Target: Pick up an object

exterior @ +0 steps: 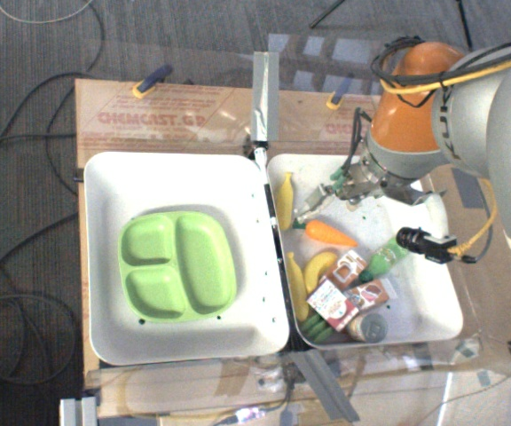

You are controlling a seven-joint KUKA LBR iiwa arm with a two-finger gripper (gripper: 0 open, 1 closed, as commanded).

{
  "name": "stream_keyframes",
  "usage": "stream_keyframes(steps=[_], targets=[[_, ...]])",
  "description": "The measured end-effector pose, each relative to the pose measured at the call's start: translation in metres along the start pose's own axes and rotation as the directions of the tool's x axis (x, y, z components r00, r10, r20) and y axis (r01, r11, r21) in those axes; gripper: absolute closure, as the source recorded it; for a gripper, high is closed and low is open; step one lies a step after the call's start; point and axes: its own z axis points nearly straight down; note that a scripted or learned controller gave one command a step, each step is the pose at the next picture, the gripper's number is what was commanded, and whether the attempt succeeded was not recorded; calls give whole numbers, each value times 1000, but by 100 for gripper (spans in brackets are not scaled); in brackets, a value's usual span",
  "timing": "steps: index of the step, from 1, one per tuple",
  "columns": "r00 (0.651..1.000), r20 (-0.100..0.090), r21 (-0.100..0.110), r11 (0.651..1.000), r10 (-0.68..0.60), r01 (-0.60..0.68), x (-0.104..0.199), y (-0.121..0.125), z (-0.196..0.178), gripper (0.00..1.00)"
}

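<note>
Clutter hides much of the right bin (442,313): cartons (342,293), a green bottle (385,259) and yellow bananas (313,269) overlap near its front wall, so I cannot sort them fully. My gripper (319,204) reaches into the bin's upper left; whether its fingers are spread or closed I cannot tell. An orange carrot (329,232) lies just below my fingertips. Another banana (285,199) stands beside the left wall. A green divided plate (178,264) sits in the left bin (105,327).
</note>
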Motion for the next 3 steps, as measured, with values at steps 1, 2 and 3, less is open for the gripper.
stream_keyframes(steps=[1, 2, 3], targets=[[1000, 0, 2, 1000, 0, 0, -28, -30, 86, 0], [1000, -4, 3, 1000, 0, 0, -26, -30, 78, 100], [1000, 1, 0, 1000, -19, 19, 19, 36, 0, 100]])
